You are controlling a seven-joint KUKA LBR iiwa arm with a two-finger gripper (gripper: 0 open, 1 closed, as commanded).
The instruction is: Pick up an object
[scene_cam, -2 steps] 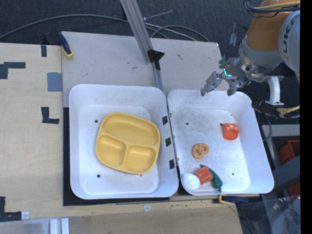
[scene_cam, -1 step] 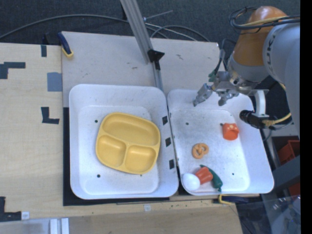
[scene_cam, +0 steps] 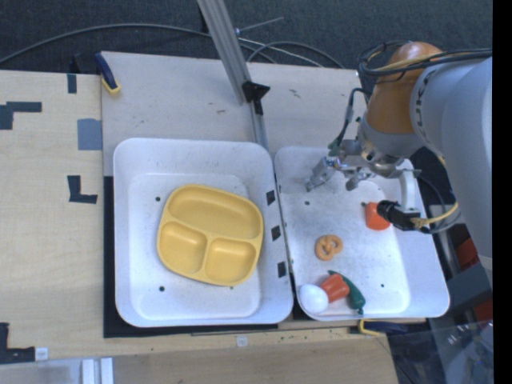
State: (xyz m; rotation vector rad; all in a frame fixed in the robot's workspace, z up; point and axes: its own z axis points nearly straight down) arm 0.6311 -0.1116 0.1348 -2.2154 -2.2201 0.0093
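Observation:
My gripper (scene_cam: 334, 178) hangs over the back of the right bin (scene_cam: 416, 286), fingers spread apart with nothing between them. Below it on the bin floor lies a small brown pretzel (scene_cam: 327, 247). To its right sits an orange-red piece (scene_cam: 376, 216). At the bin's front edge a white egg-shaped object (scene_cam: 314, 298) rests beside a red pepper with a green stem (scene_cam: 342, 287).
The left bin (scene_cam: 132, 238) holds a yellow divided plate (scene_cam: 210, 234). A slanted metal pole (scene_cam: 228, 38) rises behind the bins. Cables run across the dark floor at the back, and a black cable loops near the orange-red piece.

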